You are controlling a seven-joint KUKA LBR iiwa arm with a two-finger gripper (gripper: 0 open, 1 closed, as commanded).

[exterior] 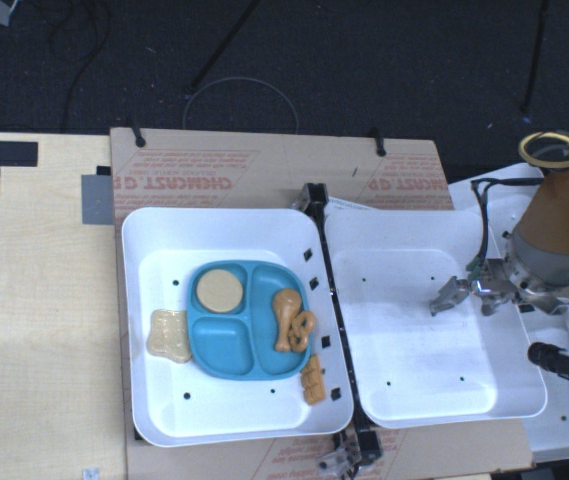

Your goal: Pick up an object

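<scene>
Empty and spread-fingered, the grey two-finger gripper (464,293) is seen near the right bin's (414,408) right edge, while a tan drumstick-shaped toy (286,318), best approached squarely from above, lies in the blue sectioned plastic tray (226,353) within the left bin (154,258).

The cardboard sheet (264,173) bears red mirrored lettering, not clearly readable.

Blue tray (226,353) and toys crowd left bin (149,258).

Blue tray (226,353) in white bin (154,268); tan round piece (219,290), brown pretzel (299,330), pale beige slice (170,335).
</scene>
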